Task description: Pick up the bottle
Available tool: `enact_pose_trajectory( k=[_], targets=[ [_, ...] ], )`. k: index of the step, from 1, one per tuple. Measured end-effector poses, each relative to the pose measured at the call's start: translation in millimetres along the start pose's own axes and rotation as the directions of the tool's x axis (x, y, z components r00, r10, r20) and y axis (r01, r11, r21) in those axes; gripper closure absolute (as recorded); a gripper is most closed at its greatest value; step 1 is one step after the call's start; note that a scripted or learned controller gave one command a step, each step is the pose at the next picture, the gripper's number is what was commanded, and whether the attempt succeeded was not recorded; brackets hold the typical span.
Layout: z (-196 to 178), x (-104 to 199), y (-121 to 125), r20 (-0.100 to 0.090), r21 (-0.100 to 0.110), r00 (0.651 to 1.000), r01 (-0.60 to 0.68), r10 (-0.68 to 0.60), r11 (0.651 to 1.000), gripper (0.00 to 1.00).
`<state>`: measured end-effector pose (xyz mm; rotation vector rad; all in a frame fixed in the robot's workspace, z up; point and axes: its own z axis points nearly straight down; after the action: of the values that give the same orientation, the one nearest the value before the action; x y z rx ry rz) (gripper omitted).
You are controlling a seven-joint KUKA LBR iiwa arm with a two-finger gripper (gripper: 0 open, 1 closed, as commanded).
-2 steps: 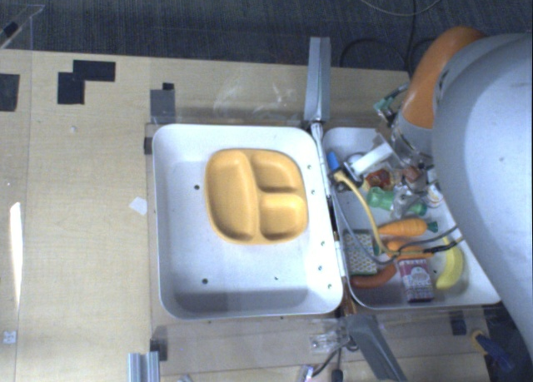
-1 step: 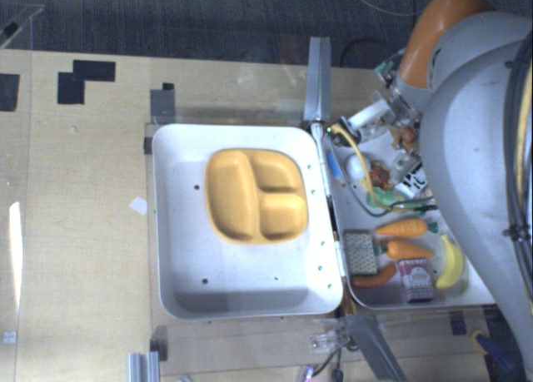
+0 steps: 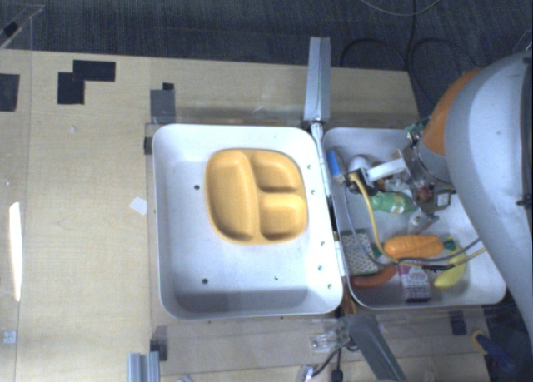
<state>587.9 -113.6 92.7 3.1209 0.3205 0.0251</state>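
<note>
I found the green translucent plastic bottle (image 3: 390,202) lying in the right white bin (image 3: 479,289), the two-finger gripper (image 3: 414,179) low just beside it, probably lining up; grip state unreadable.

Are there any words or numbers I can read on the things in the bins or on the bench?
None can be read.
The green bottle in the right bin is too blurred to show any label text.
The small packet by the bin's front edge has markings too small to read.
The yellow tray looks plain.
</note>
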Motion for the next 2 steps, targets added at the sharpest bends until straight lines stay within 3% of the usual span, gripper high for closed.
enact_pose_trajectory(
  k=[1, 2],
  targets=[
    [-96.0, 37.1, -50.3, 0.011, 0.007, 1.000, 0.003, -0.003, 1.000, 0.00],
    [-95.7, 36.9, -50.2, 0.012, 0.006, 1.000, 0.003, -0.003, 1.000, 0.00]
  ],
)
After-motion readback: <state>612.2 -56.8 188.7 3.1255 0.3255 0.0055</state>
